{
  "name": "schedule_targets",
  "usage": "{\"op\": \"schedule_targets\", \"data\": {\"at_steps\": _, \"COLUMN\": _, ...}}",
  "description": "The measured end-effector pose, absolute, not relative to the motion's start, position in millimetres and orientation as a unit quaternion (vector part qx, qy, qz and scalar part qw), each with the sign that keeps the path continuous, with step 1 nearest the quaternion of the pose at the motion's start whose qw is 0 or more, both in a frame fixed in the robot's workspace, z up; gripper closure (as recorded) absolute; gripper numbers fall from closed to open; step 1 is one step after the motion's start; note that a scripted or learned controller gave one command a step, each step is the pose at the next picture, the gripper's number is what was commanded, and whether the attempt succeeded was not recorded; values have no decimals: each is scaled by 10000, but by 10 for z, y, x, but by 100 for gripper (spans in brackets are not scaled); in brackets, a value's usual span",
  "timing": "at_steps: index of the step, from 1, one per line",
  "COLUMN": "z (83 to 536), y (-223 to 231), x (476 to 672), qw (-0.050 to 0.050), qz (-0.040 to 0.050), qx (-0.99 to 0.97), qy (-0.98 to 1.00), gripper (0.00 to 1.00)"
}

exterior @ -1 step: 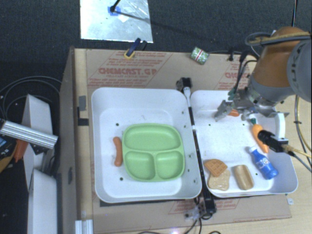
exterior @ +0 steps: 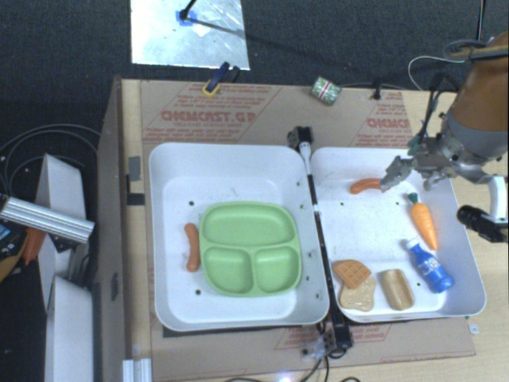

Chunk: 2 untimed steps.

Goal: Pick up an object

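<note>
The gripper [exterior: 414,174] is seen with fingers spread apart — nothing between them; an orange sausage [exterior: 366,185] lies just beside the left fingertip [exterior: 392,179].

Both white bins, the left bin [exterior: 171,213] and the right bin [exterior: 461,249], look like smooth, slightly glossy plastic. The green divided plate [exterior: 250,247] has a satin plastic sheen. The carrot [exterior: 424,224], the blue bottle [exterior: 429,267] and the two sausages [exterior: 192,247] [exterior: 366,185] appear as smooth moulded plastic toys; the waffle [exterior: 352,273] shows a ribbed surface. The table [exterior: 238,110] is topped with matt printed cardboard. A crinkled, shiny foil-like sheet [exterior: 191,22] lies on dark, rough carpet [exterior: 56,46]. The arm [exterior: 481,106] carries a matt orange band.
</note>
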State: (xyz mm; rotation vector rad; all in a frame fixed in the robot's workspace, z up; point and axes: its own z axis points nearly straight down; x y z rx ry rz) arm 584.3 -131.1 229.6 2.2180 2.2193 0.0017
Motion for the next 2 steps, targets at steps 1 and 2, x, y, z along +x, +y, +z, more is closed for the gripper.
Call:
{"op": "schedule_targets", "data": {"at_steps": 1, "z": 2637, "y": -1845, "x": 5741, "qw": 22, "qz": 3, "qx": 7068, "qy": 7075, "gripper": 0}}
{"op": "schedule_targets", "data": {"at_steps": 2, "z": 2023, "y": -2066, "x": 5956, "qw": 4, "qz": -2, "qx": 7069, "qy": 7074, "gripper": 0}}
